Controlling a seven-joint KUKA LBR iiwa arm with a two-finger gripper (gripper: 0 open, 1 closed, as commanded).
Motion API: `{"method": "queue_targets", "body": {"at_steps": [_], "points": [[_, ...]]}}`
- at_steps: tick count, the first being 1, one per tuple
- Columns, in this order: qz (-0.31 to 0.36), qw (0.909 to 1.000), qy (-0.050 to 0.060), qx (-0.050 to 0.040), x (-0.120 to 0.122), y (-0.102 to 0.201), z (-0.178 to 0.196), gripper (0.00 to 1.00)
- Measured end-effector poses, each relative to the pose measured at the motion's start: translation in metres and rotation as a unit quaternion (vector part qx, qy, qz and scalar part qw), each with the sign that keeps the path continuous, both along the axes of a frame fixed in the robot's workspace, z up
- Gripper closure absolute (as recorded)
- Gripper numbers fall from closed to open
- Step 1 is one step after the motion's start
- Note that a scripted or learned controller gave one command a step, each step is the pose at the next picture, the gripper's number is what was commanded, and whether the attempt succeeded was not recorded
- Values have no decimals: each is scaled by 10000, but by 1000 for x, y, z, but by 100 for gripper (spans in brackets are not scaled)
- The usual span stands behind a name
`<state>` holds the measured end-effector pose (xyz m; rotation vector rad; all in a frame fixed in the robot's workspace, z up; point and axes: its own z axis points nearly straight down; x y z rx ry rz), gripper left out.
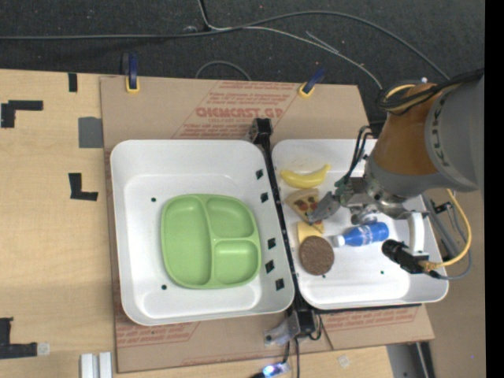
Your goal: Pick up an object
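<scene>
Where gripper (324,205) hovers, snack packet (304,205) beside

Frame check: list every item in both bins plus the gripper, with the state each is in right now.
green divided plate: flat, upright, in the left bin, nothing on it.
banana: lying in the right bin, near the divider.
blue bottle: on its side, right bin.
brown round disc: lying flat, right bin.
gripper: low over the right bin, beside the banana.
</scene>
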<state>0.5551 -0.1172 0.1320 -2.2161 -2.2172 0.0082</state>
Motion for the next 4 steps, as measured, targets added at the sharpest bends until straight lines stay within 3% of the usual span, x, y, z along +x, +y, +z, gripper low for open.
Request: {"method": "queue_targets", "body": {"at_steps": [1,2,4], "points": [[-5,10000,-43,0,0,1,-49,0],[5,10000,-67,-2,2,2,-35,100],[4,10000,-57,-8,-2,11,56,100]]}}
